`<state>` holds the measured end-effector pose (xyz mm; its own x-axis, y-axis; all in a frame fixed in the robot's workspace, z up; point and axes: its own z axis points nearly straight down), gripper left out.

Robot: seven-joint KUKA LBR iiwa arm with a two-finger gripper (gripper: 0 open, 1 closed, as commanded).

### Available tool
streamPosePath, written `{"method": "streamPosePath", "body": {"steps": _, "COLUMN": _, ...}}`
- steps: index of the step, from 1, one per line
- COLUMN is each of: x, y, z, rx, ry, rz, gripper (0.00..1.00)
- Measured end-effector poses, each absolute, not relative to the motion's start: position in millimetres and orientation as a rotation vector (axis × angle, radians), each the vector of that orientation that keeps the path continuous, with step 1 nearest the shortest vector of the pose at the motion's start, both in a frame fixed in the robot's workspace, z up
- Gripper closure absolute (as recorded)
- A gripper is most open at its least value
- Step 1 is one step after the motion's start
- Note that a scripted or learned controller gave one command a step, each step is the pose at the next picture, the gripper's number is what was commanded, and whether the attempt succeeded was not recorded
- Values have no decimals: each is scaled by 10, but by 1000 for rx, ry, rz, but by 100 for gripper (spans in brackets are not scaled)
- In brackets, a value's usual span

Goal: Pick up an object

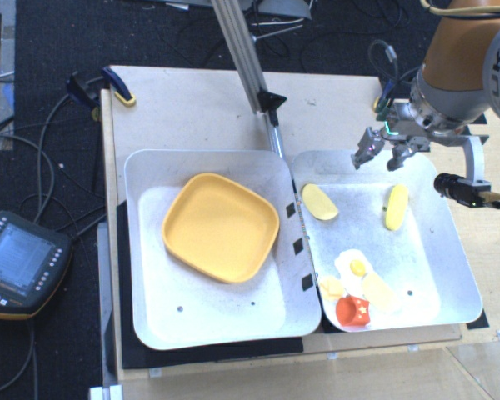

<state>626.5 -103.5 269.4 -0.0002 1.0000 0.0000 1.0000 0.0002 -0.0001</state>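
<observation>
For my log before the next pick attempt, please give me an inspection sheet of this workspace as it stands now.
Surface: pale wooden bench bearing two shallow white bins, left bin and right bin.
Job's things: yellow oblong piece, yellow wedge, small red, white and yellow pieces, all in right bin.
Clutter: square yellow plastic plate in left bin.
End effector: end effector open, above right bin's far edge, holding nothing.
Cables: black cables on floor.
Surroundings: grey handheld pendant, slanted metal rail.

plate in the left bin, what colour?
Yellow-orange, plain, no pattern. The plate shows best in the camera view, lying in the left bin.
</observation>
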Motion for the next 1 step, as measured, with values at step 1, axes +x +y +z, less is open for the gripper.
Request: {"method": "streamPosePath", "body": {"steps": 1, "x": 6265, "y": -1035, "z": 2693, "rx": -2221, "ry": -2222, "rz": 0, "gripper": 0}}
